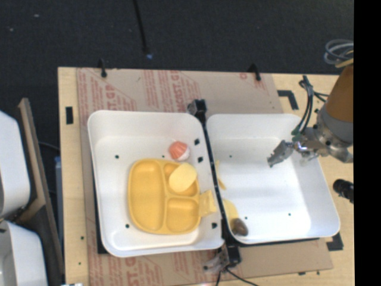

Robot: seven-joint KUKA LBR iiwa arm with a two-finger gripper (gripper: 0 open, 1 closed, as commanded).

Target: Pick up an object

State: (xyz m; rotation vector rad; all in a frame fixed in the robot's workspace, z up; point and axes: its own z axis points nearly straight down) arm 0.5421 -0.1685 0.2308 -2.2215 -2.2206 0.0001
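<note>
Looking down from the one fixed cam: gripper hangs over the right bin, near its upper-right part, arm coming in from the right w/ orange band above the wrist. Pincer state: can't tell, too small and blurred. Nothing seen held.

Candidate objs sit well apart from it. Left bin holds a yellow divided tray, a pale yellow round piece resting on the tray's upper-right compartment, and a small orange-and-white ball just beside the tray's top edge. Right bin has a small dark brown lump in its lower-left corner, touching or nearly touching the wall, w/ a yellowish scrap just above it by the divider.

Doing the step well, imo: nearest pick is the brown lump, but it's crowded by the corner, so fingers risk hitting the wall; come straight down, jaws aligned w/ the free sides. The ball is more open but means crossing the divider.

Count: 2 bins, 1 tray, 1 round piece, 1 ball, 1 lump, 1 scrap, 1 gripper.
</note>
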